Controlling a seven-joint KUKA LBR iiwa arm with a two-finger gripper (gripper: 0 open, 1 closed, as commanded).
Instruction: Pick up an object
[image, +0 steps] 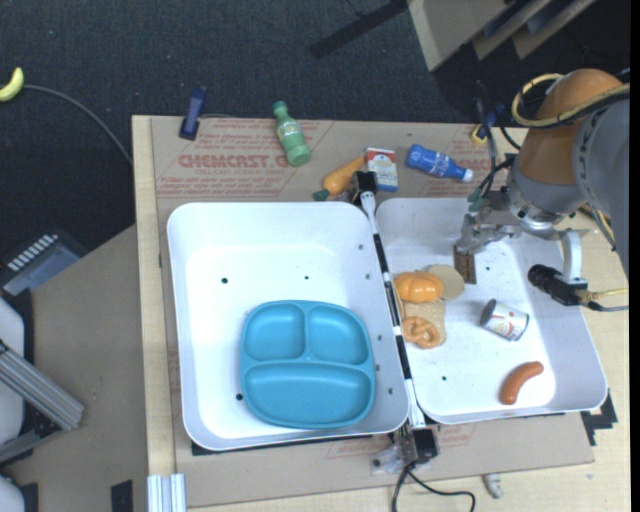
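My gripper (467, 258) hangs over the upper middle of the right bin (570, 395), pointing down, with nothing visibly held. Just below and left of it lie an orange bun-like toy (418, 287) and a pale flat disc (452, 284). A pretzel-shaped toy (422, 331) lies against the bin's left wall. A small silver can (503, 321) lies on its side to the gripper's lower right. An orange sausage (522, 382) rests near the bin's lower right corner.
The left bin (200, 300) holds a blue divided plate (306, 362). Behind the bins on the board lie a green bottle (292, 135), a blue bottle (437, 163), a carrot toy (343, 177), a small carton (381, 168) and a blue marker (191, 114).
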